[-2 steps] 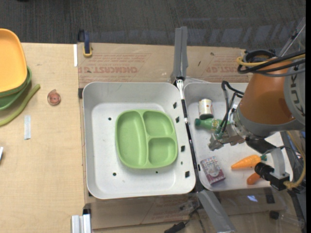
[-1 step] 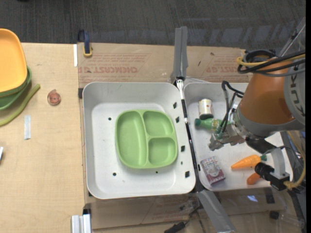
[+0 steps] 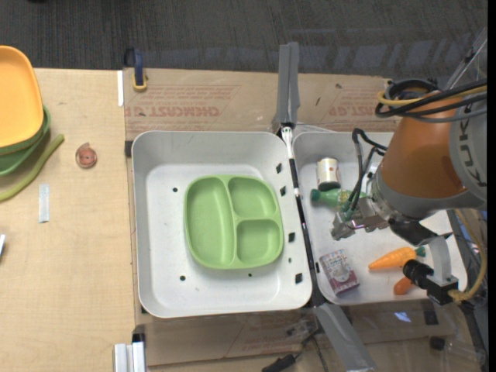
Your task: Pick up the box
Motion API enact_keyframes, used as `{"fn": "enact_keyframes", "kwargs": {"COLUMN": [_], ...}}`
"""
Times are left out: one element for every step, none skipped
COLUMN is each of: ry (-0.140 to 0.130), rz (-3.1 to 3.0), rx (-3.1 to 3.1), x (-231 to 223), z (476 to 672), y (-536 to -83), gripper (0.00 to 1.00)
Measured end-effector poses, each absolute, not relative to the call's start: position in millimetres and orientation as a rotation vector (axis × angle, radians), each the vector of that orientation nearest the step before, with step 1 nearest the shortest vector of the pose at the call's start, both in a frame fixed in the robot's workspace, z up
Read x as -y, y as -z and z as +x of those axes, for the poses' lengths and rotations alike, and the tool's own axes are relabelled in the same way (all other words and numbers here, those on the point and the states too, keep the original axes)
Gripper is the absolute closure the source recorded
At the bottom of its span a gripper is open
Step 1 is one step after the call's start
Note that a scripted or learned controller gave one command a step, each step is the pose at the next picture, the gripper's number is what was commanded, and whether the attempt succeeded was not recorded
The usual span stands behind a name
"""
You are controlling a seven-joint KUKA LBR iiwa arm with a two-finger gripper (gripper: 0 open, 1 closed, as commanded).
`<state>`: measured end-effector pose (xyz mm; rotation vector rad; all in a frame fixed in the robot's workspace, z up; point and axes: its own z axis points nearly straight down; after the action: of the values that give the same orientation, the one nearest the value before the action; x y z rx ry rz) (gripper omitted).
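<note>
Two shallow white bins are seen side by side — the left bin [image 3: 147, 231] holds one green three-compartment plastic plate [image 3: 232, 222]. Over the right bin [image 3: 325, 141] the metal two-finger gripper [image 3: 349, 225] hangs; its state cannot be told. One small purple-and-white box [image 3: 339, 272] lies flat just below it, long axis running near-to-far, slightly slanted.
</note>
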<state>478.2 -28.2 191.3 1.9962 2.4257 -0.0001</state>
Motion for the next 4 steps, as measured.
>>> {"fn": "enact_keyframes", "kwargs": {"ry": [0.001,0.002,0.005,0.005], "rz": [2.001,2.002,2.124,2.125], "rx": [-2.422,-2.422,-2.319,-2.318], "x": [29.9,29.9,52.6,52.7], "z": [479.1,479.0,476.8,476.9], "y": [-199.6,-199.6,-190.2,-190.2], "gripper": [1.00,0.00,0.00,0.00]}}
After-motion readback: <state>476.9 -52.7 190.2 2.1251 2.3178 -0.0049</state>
